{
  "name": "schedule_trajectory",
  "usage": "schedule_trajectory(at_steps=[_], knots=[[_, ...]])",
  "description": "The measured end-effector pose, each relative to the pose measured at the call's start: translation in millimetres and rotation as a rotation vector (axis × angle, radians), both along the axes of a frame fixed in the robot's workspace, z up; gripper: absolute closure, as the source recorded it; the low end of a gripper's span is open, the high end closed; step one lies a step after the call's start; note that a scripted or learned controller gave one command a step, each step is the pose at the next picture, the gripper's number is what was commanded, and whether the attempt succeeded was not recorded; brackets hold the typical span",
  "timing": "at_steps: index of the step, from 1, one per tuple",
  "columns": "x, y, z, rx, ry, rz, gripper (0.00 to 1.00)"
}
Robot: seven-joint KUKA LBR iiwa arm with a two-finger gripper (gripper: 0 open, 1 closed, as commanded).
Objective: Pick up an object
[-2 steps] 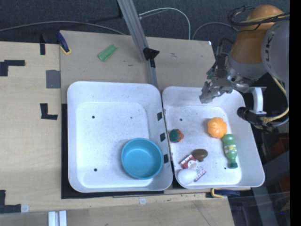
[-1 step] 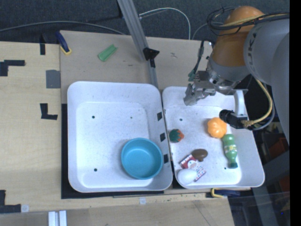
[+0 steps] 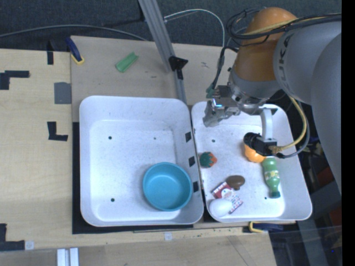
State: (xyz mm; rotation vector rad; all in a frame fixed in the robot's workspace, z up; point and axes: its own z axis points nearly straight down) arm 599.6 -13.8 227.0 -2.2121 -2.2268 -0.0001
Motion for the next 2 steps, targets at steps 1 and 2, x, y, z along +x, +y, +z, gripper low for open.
schedule_trajectory(at_steps=[1, 2], knots=[[-20, 47, 10, 0.000, 0.000, 0.001, 1.00], [-43, 95, 14, 0.000, 0.002, 0.001, 1.00]])
